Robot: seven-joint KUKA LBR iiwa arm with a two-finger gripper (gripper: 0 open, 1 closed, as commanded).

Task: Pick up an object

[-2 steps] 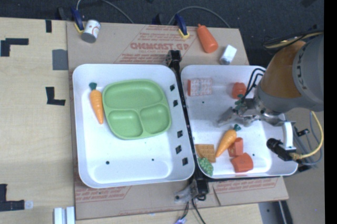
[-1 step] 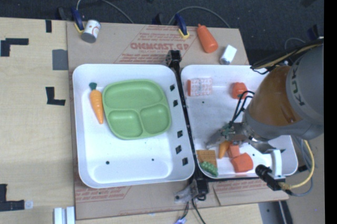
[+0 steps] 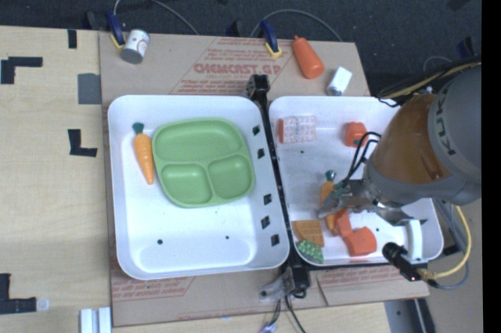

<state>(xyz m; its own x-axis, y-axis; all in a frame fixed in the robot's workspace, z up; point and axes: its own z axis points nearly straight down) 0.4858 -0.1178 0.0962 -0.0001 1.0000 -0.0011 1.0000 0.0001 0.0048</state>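
We hover our gripper (image 3: 335,202) low over the orange pieces (image 3: 354,236) just beside it — finger state we cannot tell — descent and closing come next.

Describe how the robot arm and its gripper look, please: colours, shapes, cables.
The arm is thick, rounded and grey, with a wide orange band above the wrist. A thin black cable loops beside the band. The gripper is small, dark and metallic.
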